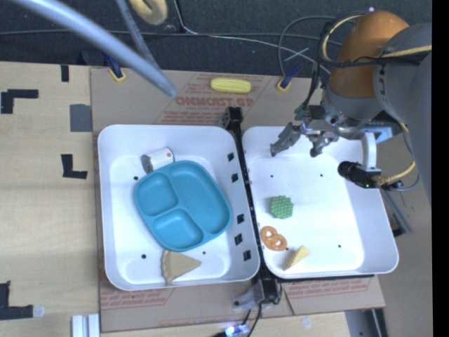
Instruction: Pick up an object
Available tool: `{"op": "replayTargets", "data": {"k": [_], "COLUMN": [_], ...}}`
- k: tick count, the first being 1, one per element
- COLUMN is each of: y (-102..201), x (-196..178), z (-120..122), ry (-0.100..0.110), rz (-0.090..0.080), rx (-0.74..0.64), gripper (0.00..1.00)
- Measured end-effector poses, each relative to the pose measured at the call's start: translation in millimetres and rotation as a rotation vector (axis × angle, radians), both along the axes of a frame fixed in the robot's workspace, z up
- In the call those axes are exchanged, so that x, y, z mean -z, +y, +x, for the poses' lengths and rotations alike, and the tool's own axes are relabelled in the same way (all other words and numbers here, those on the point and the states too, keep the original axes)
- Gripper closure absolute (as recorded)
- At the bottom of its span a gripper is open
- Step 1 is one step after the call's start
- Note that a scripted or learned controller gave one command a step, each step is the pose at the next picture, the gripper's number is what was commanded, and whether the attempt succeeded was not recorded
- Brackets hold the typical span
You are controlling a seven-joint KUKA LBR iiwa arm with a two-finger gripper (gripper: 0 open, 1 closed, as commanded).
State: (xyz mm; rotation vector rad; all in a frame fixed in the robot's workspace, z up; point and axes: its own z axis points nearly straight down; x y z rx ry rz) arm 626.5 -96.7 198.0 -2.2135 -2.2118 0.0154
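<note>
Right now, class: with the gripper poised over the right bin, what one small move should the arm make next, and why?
Probably shift the gripper toward the bin's front, over the green ball, before going down. The open gripper hangs above bare floor at the back of the right bin, holding nothing, and the ball is the nearest item, lying apart from the pretzel and the yellow wedge.

The surface [42, 188] is light wood with several black angular marks toward its left side. A brown cardboard sheet [203, 100] with red lettering lies flat on it. Two shallow white bins rest side by side on the sheet: the left bin [112, 153] and the right bin [372, 251], with their inner rims touching along a black divider. A yellow banana-shaped object [230, 85] lies on the cardboard just behind the bins, apart from both.
</note>
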Motion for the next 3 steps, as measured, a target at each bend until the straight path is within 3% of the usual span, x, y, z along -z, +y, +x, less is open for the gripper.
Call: {"op": "replayTargets", "data": {"k": [1, 3], "y": [0, 3], "x": [-9, 99], "z": [3, 0], "ry": [-0.014, -0.009], "rz": [-0.001, -0.002], "rx": [-0.003, -0.003], "gripper": [0.0, 0.0]}}
